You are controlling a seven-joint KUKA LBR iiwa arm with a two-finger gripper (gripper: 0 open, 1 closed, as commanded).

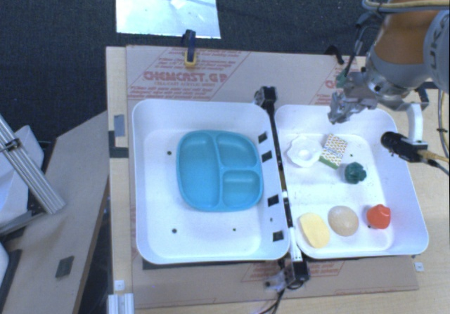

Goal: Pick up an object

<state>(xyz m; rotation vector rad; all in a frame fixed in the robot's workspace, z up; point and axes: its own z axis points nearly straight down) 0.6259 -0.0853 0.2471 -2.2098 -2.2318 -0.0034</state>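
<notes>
My gripper (342, 113) hangs over the far edge of the right bin (404, 186), above and a little right of the objects. Nothing shows between its fingers. Below it lie a white cup-like piece (304, 152) and a checkered packet with a green end (333, 150). A dark green lump (354, 173) sits to the packet's right. Along the bin's near side rest a yellow block (314, 229), a beige egg-shaped ball (343, 220) and a small red-orange piece (378, 216).
The left bin (155, 186) holds a blue divided tray (216, 169). A black clip strip (275, 165) runs along the divide between the bins. A black cylinder (402, 145) juts over the right bin's right rim. A yellow clamp (190, 49) stands at the back.
</notes>
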